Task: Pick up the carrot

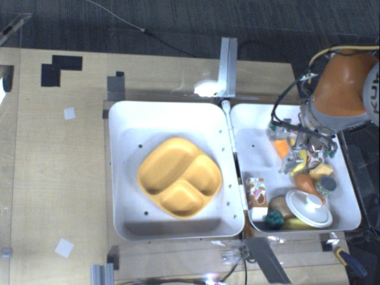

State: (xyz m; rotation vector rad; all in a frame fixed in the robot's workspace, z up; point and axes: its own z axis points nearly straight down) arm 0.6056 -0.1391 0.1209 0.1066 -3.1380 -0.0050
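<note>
The carrot (281, 148), a small orange tapered piece, lies in the upper part of the right bin (255, 129). My gripper (298, 154) hangs from the grey arm with its orange band (339, 85) and sits low over the bin, just right of the carrot. It is in among a cluster of toys. The wrist and cables hide its tips, so whether it touches the carrot is unclear.
The right bin also holds a small printed carton (256, 192), a brown lump (278, 204), a teal toy (274, 219), a white dish (309, 208), an orange-brown piece (304, 183) and a tan piece (321, 171). A yellow divided plate (178, 176) lies in the left bin (127, 129).
</note>
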